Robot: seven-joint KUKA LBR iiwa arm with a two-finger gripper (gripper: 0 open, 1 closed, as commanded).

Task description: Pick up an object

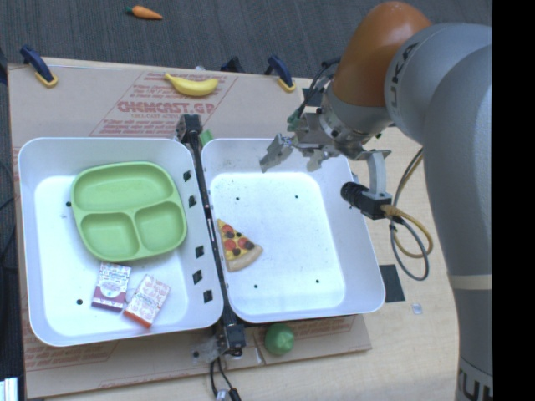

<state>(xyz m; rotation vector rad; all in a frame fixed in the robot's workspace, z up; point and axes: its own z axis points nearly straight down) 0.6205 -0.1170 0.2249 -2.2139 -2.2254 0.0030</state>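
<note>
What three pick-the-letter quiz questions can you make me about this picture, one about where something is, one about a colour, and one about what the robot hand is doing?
1. Where is the pizza slice?
A. right bin
B. green tray
C. floor

2. What colour is the divided tray?
A. red
B. green
C. blue

3. What is between the fingers of the gripper?
A. a banana
B. a box
C. nothing

Answers: 1 A, it lies by the right bin's left wall. 2 B, it is pale green. 3 C, the open fingers hang over bare white bin.
</note>
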